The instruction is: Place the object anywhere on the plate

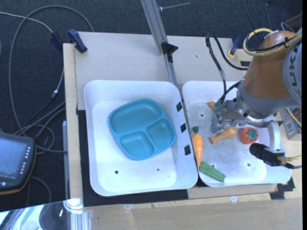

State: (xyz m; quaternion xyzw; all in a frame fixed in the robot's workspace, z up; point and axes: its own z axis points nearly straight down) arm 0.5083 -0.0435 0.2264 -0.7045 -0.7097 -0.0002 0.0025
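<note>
A blue plate with three compartments lies in the left bin, with nothing on it. The right bin holds an orange carrot by its left wall, a green piece at the front, a tan-orange piece in the middle and a red tomato to the right. My gripper hangs low over the middle of the right bin, just above and left of the tan-orange piece. Nothing shows between its tips.
A small orange bit lies at the back of the right bin, close to the gripper. A metal pole slants down to the gap between the bins. Cables run across the bench behind the right bin.
</note>
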